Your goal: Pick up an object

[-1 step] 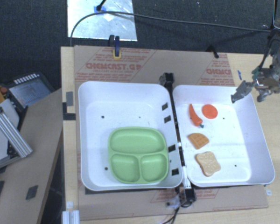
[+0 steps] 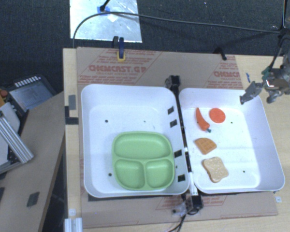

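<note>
Brown cardboard (image 2: 135, 66) is laid under both bins, and the word "CHEMCAST" is printed on it in red, once behind the left bin (image 2: 94, 129) and once, mirrored or turned, behind the right bin (image 2: 266, 144); the smaller letters after it cannot be read with certainty.

All places below are given relative to the right bin. Four small food-like objects are gathered in its left half. An orange carrot (image 2: 201, 119) with a dark tip lies near the left wall, slanted. A flat orange-red disc (image 2: 217, 115) is set just to its right, close but apparently not touching. A tan waffle piece (image 2: 205, 145) with a grid surface lies in front of the carrot. A pale slice of toast (image 2: 215, 169) with a brown crust lies nearest the front wall.

A green divided plate (image 2: 142, 159) rests in the left bin.

The gripper (image 2: 260, 93) is seen above the right bin's far right corner, its two fingers spread apart with nothing between them.
</note>
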You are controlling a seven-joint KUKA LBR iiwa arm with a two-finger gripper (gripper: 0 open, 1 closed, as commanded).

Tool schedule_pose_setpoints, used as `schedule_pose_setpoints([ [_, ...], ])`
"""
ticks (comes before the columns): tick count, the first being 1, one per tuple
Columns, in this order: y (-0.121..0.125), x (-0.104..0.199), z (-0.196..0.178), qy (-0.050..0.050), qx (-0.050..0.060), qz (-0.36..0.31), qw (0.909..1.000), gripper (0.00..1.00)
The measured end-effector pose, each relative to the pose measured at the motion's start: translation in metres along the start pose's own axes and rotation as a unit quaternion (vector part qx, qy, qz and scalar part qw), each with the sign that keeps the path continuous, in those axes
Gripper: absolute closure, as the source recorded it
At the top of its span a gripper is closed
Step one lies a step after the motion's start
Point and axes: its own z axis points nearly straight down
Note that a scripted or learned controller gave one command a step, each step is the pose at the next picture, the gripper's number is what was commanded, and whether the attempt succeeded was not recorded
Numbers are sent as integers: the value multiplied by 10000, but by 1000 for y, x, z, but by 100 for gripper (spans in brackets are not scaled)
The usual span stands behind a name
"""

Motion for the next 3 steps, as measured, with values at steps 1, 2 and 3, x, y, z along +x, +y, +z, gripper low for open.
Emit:
schedule_pose_setpoints([
  [1, 4, -5, 58, -3, -6, 7, 10000, 0],
  [2, 10, -2, 100, 0, 3, -7, 10000, 0],
  [3, 9, -12, 149, -3, -2, 7, 10000, 0],
])
